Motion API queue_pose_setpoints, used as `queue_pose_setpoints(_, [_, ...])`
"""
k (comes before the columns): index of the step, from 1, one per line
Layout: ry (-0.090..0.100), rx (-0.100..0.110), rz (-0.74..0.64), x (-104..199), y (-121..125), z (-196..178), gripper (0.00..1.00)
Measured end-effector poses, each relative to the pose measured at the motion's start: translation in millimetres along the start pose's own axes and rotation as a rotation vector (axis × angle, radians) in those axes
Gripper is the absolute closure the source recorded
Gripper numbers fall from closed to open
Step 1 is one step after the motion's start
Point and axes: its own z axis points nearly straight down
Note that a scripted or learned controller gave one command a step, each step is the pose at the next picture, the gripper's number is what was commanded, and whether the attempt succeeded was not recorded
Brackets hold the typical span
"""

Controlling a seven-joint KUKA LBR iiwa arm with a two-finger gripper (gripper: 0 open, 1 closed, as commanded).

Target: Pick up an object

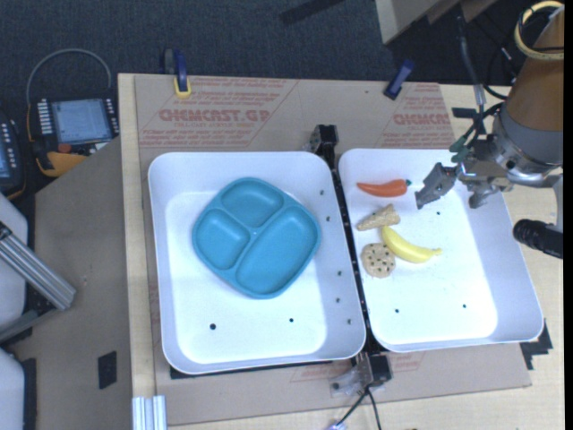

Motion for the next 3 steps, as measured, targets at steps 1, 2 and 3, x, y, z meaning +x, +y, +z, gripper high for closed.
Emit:
queue_pose_setpoints(1, [-0.001, -0.012, -0.003, 0, 2, -6, 0.00])
queue_pose_setpoints(2, [-0.001, -0.007, -0.002, -1, 0, 37, 0.00])
queue_pose_setpoints(3, [-0.002, -0.012, -0.001, 6, 6, 84, 0.00])
